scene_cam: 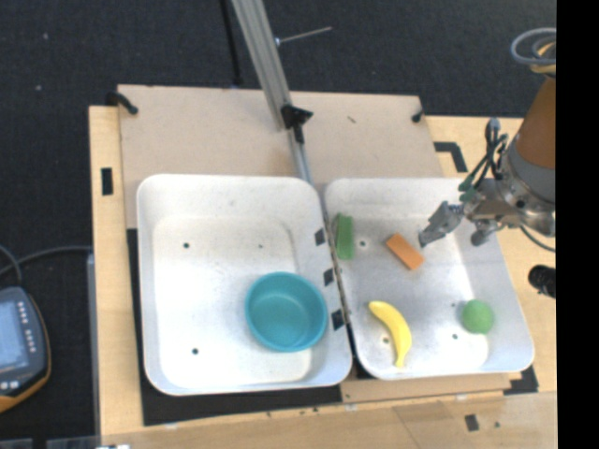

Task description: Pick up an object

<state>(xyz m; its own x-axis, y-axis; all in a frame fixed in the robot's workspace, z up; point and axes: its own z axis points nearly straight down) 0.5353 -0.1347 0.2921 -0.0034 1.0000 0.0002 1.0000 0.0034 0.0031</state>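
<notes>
My gripper (pixel 458 231) hangs over the upper right part of the right bin (pixel 510 340), its two fingers spread apart and open with nothing between them. Its left finger (pixel 434 226) stands just right of an orange block (pixel 404 251), a small gap apart. A yellow banana (pixel 391 331) lies near the bin's front. A green ball (pixel 477 316) rests at the front right, below the gripper. A green oblong piece (pixel 343 237) lies along the bin's left wall.
A teal bowl (pixel 285 311) sits in the left bin (pixel 168 251) at its front right. A metal strut (pixel 267 64) slants down from the top to the gap between the bins. A handheld pendant (pixel 19 344) lies at far left.
</notes>
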